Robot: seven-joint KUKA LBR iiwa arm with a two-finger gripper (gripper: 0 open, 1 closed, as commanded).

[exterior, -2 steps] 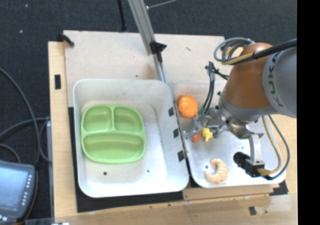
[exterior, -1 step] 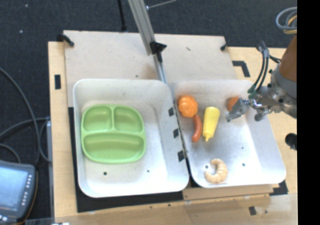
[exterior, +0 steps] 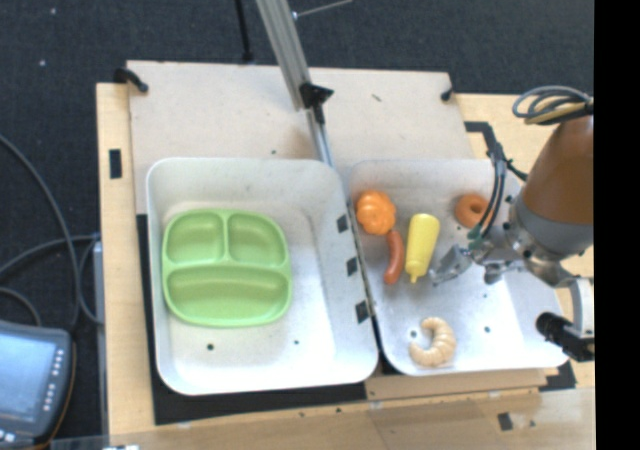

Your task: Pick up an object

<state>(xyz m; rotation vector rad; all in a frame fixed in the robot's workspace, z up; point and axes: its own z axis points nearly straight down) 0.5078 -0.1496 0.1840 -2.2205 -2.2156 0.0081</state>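
Orange and grey, my arm reaches in from the right over the right white bin [exterior: 500, 353]. Its two-finger gripper [exterior: 452, 266] hangs low just beside the yellow plastic mustard bottle [exterior: 420, 244]; I cannot tell how far it is open, and I see nothing in it. Left of the bottle lie a reddish sausage [exterior: 394, 257] and an orange fruit [exterior: 376, 213]. A small orange ring-shaped doughnut [exterior: 469, 209] sits near the arm, a pale croissant [exterior: 433, 341] near the front wall. A green divided plastic plate [exterior: 226, 268] rests in the left white bin [exterior: 190, 363].

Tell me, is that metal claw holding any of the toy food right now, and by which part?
Nothing is held. The two-finger gripper hangs in the right white bin, beside the yellow plastic mustard bottle, with no item between its fingers.
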